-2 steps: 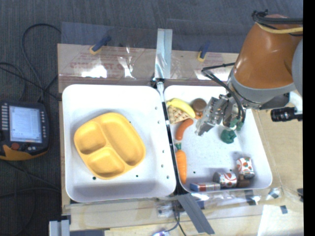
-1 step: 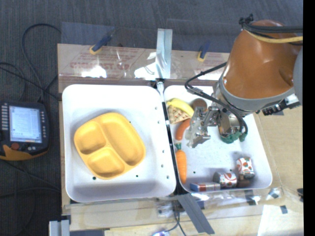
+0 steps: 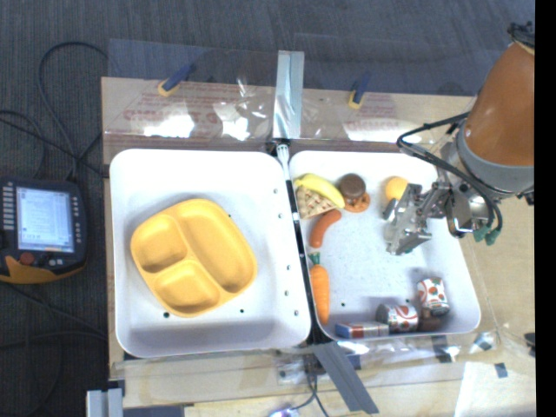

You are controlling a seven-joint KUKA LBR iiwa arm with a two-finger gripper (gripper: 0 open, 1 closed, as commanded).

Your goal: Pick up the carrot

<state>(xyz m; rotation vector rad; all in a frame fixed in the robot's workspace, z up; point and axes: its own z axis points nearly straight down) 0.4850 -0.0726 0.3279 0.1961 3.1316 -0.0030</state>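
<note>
In the camera view the carrot [image 3: 320, 290] lies against the right bin's [image 3: 466, 272] left wall, below a sausage [image 3: 324, 227], waffle [image 3: 316, 200] and banana [image 3: 318, 184]. The gripper [image 3: 407, 229] hovers well apart; whether its claw is spread cannot be told. Cans [image 3: 417, 307] sit near the front wall.

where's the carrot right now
The carrot lies in the right bin, against its left wall near the front, just below the sausage and well left of the claw.
</note>
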